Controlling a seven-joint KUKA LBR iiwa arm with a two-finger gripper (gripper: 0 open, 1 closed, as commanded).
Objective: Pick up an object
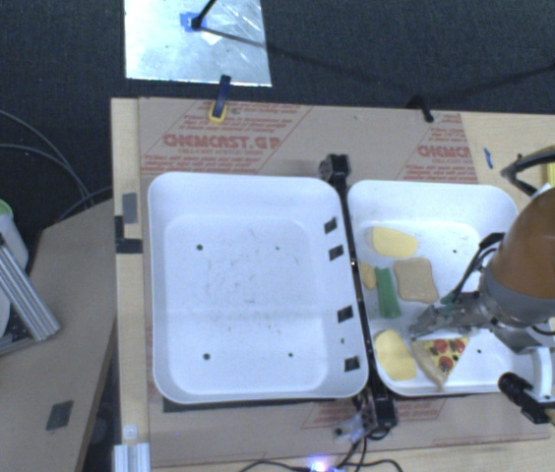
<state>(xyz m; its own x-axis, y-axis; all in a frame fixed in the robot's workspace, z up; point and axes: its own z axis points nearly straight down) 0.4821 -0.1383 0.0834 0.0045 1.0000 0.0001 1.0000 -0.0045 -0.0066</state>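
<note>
Camera view from above shows my arm (pixel 543 254) reaching in from the right, its orange band over the right bin's (pixel 474 203) right side. My hand (pixel 433 321) sits low in that bin, toward its near edge, just above the pizza slice (pixel 442 354). I cannot tell how my hand is set; the dark metal parts blur together there, and I see nothing clearly between them.

The right bin holds all the toy food. A yellow oval piece (pixel 394 241) lies toward the far left part of the bin floor. Just nearer than it rests a tan square like a slice of bread (pixel 417 280), and beside that on the left stands a green stick-shaped piece (pixel 387 291), with a small yellow bit (pixel 368 276) next to the bin's left wall. In the near left corner lies another pale yellow rounded piece (pixel 394 355), touching or almost touching the pizza slice, which points toward the near edge.

The left bin (pixel 248 283) sits wall to wall with the right one, joined by a black clamp strip (pixel 348 264) along their shared edge. Both bins rest on a brown cardboard sheet (pixel 287 136) that covers the worktop (pixel 81 264).
</note>
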